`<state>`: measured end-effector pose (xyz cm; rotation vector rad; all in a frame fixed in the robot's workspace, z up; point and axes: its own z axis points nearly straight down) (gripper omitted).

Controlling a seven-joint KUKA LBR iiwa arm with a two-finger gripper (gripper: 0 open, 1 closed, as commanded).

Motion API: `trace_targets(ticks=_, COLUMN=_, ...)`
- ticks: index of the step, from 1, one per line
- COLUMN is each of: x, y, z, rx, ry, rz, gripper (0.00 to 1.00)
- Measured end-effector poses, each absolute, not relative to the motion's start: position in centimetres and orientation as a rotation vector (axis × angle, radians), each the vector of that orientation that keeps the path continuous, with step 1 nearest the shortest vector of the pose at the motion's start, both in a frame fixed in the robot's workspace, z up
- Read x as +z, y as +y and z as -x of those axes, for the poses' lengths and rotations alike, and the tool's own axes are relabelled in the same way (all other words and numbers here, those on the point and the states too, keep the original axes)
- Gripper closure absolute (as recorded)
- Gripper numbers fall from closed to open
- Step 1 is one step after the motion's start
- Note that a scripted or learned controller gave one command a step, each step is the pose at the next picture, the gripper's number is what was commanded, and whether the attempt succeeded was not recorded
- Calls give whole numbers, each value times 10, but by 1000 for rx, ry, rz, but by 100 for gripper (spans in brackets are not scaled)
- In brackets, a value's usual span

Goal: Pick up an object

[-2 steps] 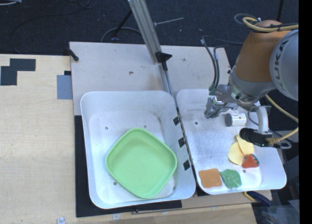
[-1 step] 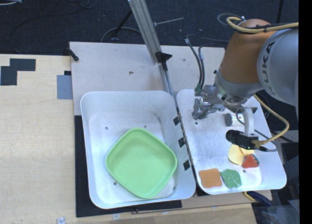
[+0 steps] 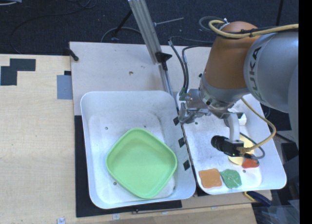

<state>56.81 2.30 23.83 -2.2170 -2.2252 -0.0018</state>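
Observation:
A light green square plate (image 3: pixel 141 162) lies in the left bin (image 3: pixel 88 120), toward its front. In the right bin (image 3: pixel 274 176), near the front edge, an orange square piece (image 3: pixel 210 177) lies beside a small green piece (image 3: pixel 230 178). A yellow flat piece (image 3: pixel 238 158) and a small red piece (image 3: pixel 250 163) lie just behind them, partly under the wrist's cable. My gripper (image 3: pixel 186 112) hangs over the rim between the two bins, toward the back of the right bin. I see nothing held in it.
A slanted aluminium bar (image 3: pixel 146 25) rises behind the bins and its lower end comes down next to the gripper. The big grey and orange arm covers the back of the right bin. Pale bench surface lies to the left.

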Motion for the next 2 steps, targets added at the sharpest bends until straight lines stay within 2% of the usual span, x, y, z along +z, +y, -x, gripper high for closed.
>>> trace_targets(ticks=1, x=245, y=72, z=-550, rx=-1, ry=-2225, rz=2217, gripper=100)
trace_targets(ticks=2, x=245, y=70, z=-550, rx=1, ry=-2221, rz=2221, gripper=0)
